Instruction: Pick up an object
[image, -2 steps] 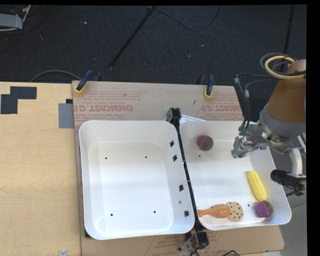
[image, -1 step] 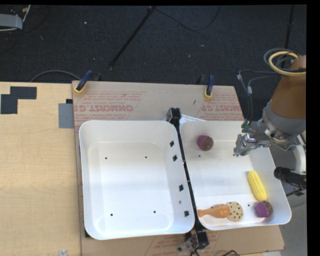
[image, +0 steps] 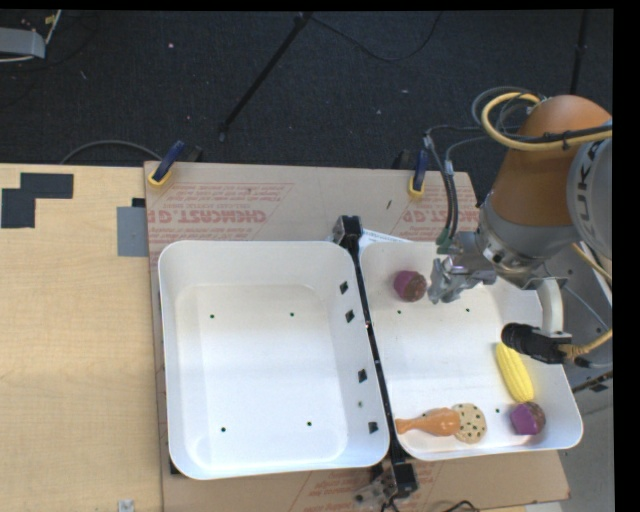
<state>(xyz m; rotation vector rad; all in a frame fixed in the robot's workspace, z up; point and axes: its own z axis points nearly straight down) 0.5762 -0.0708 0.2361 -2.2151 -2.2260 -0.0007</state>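
Note:
In the right bin (image: 450, 340) lie a dark purple round fruit (image: 409, 285) near the far left corner, a yellow corn cob (image: 514, 371) at the right, a small purple fruit (image: 527, 418) in the near right corner, an orange carrot-like piece (image: 432, 424) and a speckled tan cookie (image: 468, 422) along the near wall. My gripper (image: 447, 285) hangs low over the far part of this bin, just right of the dark purple round fruit and apart from it. Nothing shows between its fingers.
The left bin (image: 260, 350) stands beside the right one, divided from it by a black clamp strip (image: 362, 330). Both rest on a cardboard sheet (image: 260, 205) held by yellow clips. The arm's orange band (image: 545, 160) looms over the right bin's far right.

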